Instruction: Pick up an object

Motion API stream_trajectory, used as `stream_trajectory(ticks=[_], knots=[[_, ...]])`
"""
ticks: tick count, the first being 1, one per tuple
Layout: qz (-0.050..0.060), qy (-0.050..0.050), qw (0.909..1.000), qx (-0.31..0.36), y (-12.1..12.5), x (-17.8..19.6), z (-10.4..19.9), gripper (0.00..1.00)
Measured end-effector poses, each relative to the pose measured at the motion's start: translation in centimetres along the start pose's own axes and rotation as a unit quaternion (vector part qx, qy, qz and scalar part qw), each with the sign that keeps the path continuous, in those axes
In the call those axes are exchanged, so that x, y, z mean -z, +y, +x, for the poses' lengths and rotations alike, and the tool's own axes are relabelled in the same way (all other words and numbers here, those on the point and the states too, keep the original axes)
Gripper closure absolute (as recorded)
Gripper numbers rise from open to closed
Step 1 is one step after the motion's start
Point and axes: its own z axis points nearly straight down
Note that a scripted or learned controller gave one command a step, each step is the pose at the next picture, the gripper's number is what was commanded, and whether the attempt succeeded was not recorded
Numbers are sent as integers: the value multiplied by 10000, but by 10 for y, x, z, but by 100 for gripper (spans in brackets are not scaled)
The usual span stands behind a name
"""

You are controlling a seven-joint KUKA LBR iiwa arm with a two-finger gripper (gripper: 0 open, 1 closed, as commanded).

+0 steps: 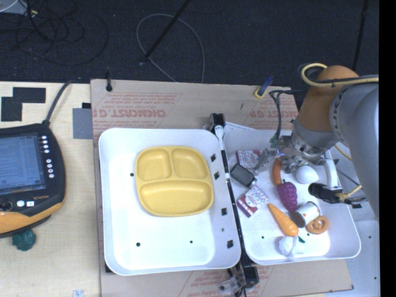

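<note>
Gripper (286, 161) sits low over the right bin (346, 243), near its far edge; I cannot tell how it is set from this slant. Directly beneath it I see a small orange carrot (276, 173) and, just beside that, a white egg (305, 174) and purple grapes (287, 195). A second carrot (283, 220) lies toward the near edge. The left bin (117, 240) carries a yellow divided plate (174, 180). I judge these toy foods light, rigid and smooth; I would take the carrot across its thicker middle, since the tapered end may slip.
</note>
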Motion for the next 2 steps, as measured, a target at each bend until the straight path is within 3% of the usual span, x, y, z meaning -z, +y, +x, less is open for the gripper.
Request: stream_trajectory(ticks=[1, 2], knots=[[-83, 0, 10000, -4, 3, 11, 1, 100], [-117, -15, 9999, -12, -8, 76, 56, 100]])
